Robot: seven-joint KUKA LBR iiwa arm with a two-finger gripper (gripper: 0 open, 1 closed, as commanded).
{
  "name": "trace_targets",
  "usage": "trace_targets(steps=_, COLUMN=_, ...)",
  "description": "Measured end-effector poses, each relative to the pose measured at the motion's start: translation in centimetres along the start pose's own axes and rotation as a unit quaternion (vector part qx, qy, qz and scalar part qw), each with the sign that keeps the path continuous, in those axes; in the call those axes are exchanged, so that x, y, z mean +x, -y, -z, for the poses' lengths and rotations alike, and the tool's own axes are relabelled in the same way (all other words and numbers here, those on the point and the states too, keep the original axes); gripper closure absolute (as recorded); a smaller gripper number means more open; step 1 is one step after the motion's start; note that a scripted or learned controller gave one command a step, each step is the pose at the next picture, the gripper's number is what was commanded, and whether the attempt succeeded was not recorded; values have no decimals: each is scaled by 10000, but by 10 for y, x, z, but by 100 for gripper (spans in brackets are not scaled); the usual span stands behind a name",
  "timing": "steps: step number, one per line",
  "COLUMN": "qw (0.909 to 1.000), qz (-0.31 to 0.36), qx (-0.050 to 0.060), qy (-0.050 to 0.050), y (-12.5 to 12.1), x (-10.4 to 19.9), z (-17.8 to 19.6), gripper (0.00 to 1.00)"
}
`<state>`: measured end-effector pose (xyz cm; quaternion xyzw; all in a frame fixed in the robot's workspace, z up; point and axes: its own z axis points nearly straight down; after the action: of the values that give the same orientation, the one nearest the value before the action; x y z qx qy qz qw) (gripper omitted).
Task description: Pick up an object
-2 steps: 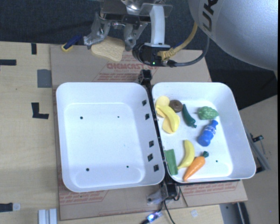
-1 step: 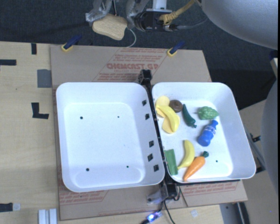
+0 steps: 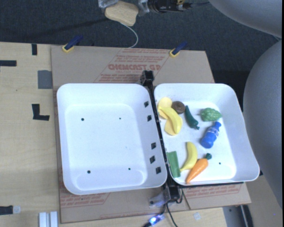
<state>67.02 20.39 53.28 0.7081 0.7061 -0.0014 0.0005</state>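
Between raised jaws, tan object, high above bins

Two white bins; three bananas; one carrot; one blue bottle; one broccoli.

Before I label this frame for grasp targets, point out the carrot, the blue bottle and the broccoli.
carrot (image 3: 197, 170), camera view, middle of its orange body.
blue bottle (image 3: 209, 136), camera view, middle of its body.
broccoli (image 3: 210, 114), camera view, centre of its green head.
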Motion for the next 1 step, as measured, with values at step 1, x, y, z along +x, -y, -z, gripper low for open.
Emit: trace_targets(steps=1, qw=10000, qz=22, qx=72, qy=15, y=4, x=16, z=-278, gripper=100)
